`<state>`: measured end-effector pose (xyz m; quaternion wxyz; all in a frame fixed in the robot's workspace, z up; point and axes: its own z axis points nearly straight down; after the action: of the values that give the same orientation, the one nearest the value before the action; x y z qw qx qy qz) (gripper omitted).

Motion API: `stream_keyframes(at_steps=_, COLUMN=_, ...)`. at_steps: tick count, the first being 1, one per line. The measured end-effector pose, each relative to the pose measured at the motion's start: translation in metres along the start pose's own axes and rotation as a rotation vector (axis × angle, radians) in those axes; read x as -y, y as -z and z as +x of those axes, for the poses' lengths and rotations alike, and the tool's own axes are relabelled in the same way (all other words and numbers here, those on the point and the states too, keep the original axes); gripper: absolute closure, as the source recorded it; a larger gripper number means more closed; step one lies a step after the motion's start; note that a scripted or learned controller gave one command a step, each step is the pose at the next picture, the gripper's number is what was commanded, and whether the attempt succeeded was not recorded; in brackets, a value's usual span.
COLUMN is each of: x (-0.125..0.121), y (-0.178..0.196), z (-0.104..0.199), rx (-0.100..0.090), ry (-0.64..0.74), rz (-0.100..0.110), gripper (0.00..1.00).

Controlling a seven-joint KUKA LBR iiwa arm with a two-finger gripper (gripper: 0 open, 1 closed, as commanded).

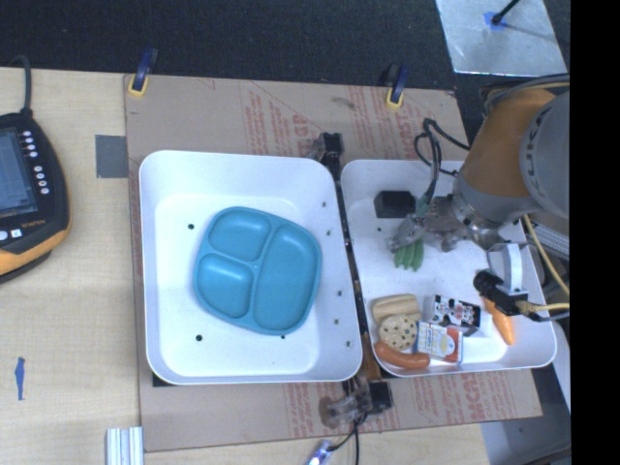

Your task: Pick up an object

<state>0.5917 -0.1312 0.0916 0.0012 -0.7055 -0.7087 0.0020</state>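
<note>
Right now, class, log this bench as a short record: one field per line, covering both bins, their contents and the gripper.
left bin: holds a blue divided plate
right bin: holds toy foods and small items
near gripper: green bean pods, black block
front of right bin: cookie, sausage, carrot
gripper: low over the green pods; grasp cannot be confirmed
bench, left edge: handheld control pendant

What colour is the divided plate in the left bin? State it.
Light blue. The divided plate lies in the left bin, seen clearly in the camera view.
</note>
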Motion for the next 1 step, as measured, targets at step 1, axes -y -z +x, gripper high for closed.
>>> stream_keyframes(at_steps=1, x=-0.0001, y=0.0104, z=-0.0008, rx=0.0, ry=0.001, rz=0.001, gripper=1.0)
